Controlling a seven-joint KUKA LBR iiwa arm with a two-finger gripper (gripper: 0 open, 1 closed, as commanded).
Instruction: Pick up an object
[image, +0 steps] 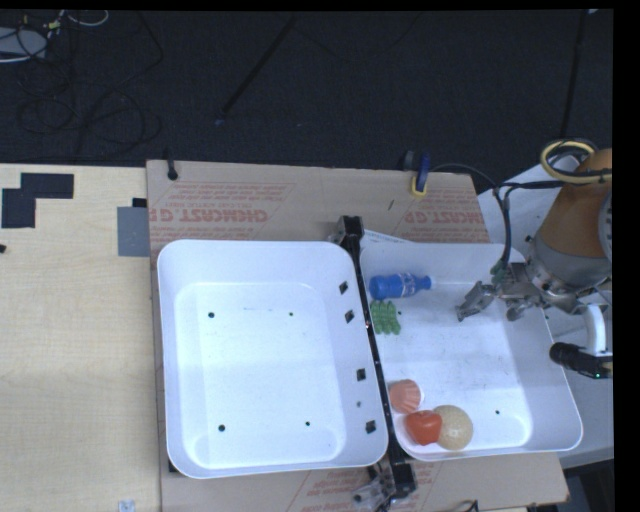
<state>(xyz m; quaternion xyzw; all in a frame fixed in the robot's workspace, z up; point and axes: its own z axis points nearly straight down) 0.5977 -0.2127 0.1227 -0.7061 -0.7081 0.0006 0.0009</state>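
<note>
The right bin (540, 420) holds several small objects. A blue bottle (398, 286) lies on its side near the bin's back left corner, with a green knobbly piece (385, 318) just in front of it. At the front left sit a pale orange ball (404, 394), a red fruit-like piece (423, 427) and a cream ball (455, 427), close together. My gripper (492, 305) hangs over the bin's back right part, open with nothing between its fingers, well to the right of the bottle.
The left bin (170, 300) lies beside the right one, with a black divider rail (362, 330) between them. Both rest on a cardboard sheet (250, 200). A yellow and blue clamp (420, 178) stands at the back. Cables run by the arm at the right.
</note>
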